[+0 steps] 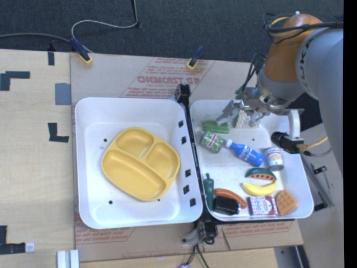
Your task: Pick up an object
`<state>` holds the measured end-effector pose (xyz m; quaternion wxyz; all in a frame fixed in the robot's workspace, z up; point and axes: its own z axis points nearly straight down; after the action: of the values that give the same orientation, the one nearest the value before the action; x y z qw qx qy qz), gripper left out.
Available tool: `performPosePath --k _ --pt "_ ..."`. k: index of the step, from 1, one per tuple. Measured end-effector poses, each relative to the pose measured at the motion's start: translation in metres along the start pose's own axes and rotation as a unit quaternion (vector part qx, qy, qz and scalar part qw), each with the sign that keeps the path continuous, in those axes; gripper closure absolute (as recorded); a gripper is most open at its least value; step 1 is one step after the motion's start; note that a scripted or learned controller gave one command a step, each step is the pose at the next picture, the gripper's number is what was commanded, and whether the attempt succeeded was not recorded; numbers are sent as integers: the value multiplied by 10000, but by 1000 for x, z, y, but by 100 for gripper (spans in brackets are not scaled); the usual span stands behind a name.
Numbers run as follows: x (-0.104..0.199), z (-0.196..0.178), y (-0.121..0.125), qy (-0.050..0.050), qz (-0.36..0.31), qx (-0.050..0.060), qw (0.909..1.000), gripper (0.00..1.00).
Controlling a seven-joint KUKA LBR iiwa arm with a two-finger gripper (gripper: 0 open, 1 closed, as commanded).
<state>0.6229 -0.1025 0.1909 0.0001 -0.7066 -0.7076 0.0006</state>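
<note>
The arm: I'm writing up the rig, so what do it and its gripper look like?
The arm is grey and rounded, with an orange band above the wrist and thin dark cables looping over it. The gripper is a small grey metal two-finger unit.

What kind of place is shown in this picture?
Probably a robotics lab bench for grasping trials: two white bins on cardboard, toy food such as a banana, and a robot arm above.

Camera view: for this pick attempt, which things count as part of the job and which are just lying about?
Part of the job:
- gripper, over the right bin's far end
- candidates there: blue bottle, green can, banana, waffle

Lying about:
- yellow divided plate in the left bin
- two clamps on the cardboard
</note>
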Motion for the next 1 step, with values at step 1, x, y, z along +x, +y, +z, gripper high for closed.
performPosePath --k 1 --pt "0 0 0 0 0 0 10000 0"
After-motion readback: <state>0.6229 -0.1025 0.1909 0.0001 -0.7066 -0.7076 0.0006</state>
